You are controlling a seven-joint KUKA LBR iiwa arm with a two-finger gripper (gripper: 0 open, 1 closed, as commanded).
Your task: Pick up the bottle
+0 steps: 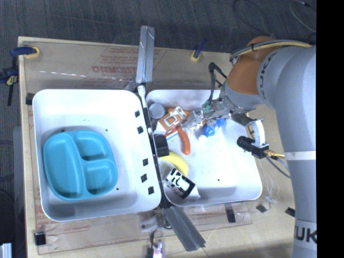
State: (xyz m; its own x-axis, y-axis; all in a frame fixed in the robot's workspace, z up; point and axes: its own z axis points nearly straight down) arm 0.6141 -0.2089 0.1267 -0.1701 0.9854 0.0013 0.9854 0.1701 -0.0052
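Observation:
In the right bin [236,187], a small clear bottle with blue parts [208,128] lies near the back, tipped on its side. My gripper [205,115] hangs right over the bottle's upper end, reaching in from the right under the orange wrist band. The gripper body hides part of the bottle, and I cannot make out whether it touches it.
The right bin also holds a grey round cap [156,110], an orange-and-white item [174,117], an orange sausage-shaped piece [185,141], a black block [160,144], a banana [176,163] and a black-and-white object [180,183]. A blue divided plate [79,164] sits in the left bin [48,104].

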